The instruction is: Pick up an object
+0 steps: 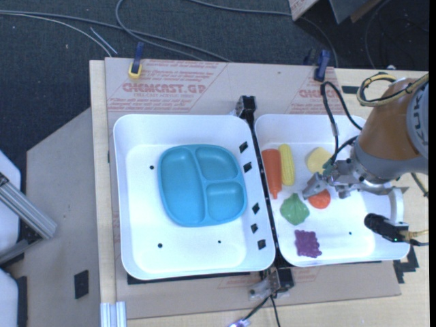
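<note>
1. Left bin (pixel 129 203): a blue tray (pixel 202 183) with three compartments lies flat in the middle, nothing in it. It sits well apart from the arm.

2. Right bin (pixel 354 247), left side: a carrot (pixel 272 172) and a corn cob (pixel 287 165) lie side by side, touching or nearly so, along the divider. Below them sits a green pepper (pixel 294 210), and nearer the front edge a purple grape bunch (pixel 307 243).

3. Middle of the right bin: a yellow lemon (pixel 317 159), and just below it a red tomato (pixel 319 199).

4. The gripper (pixel 321 185) is down over the tomato, fingers spread, one tip by its left side. From here I can't see the tomato squeezed between them, so I'd call it not yet held.

5. Likely target: the tomato, just right of the pepper and below the lemon.

6. What could go wrong:
   - The tomato looks round and smooth; a closing finger off-centre could squirt it sideways.
   - The pepper is very near, so the left finger may land on it or nudge it.
   - The lemon is near on the other side; a shove there could jam the close.
</note>
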Motion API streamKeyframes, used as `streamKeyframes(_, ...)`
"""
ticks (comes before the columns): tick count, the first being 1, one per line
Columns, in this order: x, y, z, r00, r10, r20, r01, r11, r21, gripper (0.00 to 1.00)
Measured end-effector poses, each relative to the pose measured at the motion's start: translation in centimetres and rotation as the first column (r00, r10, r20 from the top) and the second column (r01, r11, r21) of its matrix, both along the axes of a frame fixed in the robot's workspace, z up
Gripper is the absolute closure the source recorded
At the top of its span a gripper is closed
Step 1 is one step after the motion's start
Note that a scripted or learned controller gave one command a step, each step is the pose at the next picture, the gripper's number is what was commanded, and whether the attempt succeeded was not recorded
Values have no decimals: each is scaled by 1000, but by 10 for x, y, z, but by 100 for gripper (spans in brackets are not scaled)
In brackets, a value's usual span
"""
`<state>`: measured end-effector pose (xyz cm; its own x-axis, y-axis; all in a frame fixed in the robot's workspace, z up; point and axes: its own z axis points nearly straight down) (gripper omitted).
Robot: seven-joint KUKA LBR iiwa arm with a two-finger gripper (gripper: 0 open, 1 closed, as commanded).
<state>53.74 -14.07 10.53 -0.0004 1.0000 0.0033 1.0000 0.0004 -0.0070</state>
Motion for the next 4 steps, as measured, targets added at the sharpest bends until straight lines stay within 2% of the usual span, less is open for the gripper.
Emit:
streamKeyframes(1, 0, 1, -21, 1000, -1, 4, 1, 1000, -1, 0)
streamKeyframes(2, 1, 0, -9, 1000, -1, 8, 1, 1000, -2, 100)
streamKeyframes(4, 9, -15, 109, 1000, 1, 14, -1, 1000, -5, 100)
